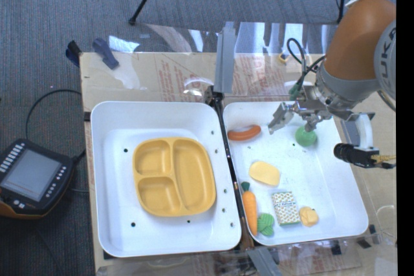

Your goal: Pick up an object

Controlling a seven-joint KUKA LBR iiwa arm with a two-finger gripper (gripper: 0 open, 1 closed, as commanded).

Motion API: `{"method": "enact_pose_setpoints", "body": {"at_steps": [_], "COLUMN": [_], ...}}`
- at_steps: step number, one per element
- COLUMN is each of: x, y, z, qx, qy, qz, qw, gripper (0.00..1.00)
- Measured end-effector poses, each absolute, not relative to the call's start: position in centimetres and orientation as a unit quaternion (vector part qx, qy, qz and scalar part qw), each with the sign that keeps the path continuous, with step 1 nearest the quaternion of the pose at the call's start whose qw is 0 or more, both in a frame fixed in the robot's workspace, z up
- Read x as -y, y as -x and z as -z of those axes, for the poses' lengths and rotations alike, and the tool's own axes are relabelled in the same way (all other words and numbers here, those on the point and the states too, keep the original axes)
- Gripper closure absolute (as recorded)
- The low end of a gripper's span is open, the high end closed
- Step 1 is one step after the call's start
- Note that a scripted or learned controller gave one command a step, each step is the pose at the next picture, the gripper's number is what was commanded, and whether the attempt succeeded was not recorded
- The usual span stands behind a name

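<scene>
Claw [299,118]: it hangs low over the far part of the right bin [343,203]. Its two fingers are spread wide, and nothing sits between them.
Nearest thing: a small green ball [306,136]. It lies just under the claw's right finger, a bit toward the near side of the bin. It looks very close, maybe touching, but I cannot tell for sure.
Sausage [244,133]: it lies to the left of the claw, near the wall between the bins. Its long side runs left to right.
Other things in the right bin: a yellow cheese piece [264,173], a carrot [250,203], a small box [285,207] and a little yellow lump [308,216]. All lie well apart from the claw, toward the near side.
Left bin [116,229]: it holds a yellow plate [174,176] with three parts.
Best guess: the ball is the one to grab. The claw would need to shift a little toward it, go down and close.
</scene>
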State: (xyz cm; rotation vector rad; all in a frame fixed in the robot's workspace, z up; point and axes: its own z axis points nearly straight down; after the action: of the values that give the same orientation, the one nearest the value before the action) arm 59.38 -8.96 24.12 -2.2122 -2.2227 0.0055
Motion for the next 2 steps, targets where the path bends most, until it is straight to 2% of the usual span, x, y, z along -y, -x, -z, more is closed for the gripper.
{"method": "enact_pose_setpoints", "body": {"at_steps": [1,2], "x": [10.7,12.2], "y": [-53.3,-50.0], "z": [-10.2,-8.4], "qx": [0.646,0.65], "qy": [0.764,0.76], "qz": [-0.0067,-0.003], "qw": [0.009,0.005], "gripper": [0.0,0.0]}}
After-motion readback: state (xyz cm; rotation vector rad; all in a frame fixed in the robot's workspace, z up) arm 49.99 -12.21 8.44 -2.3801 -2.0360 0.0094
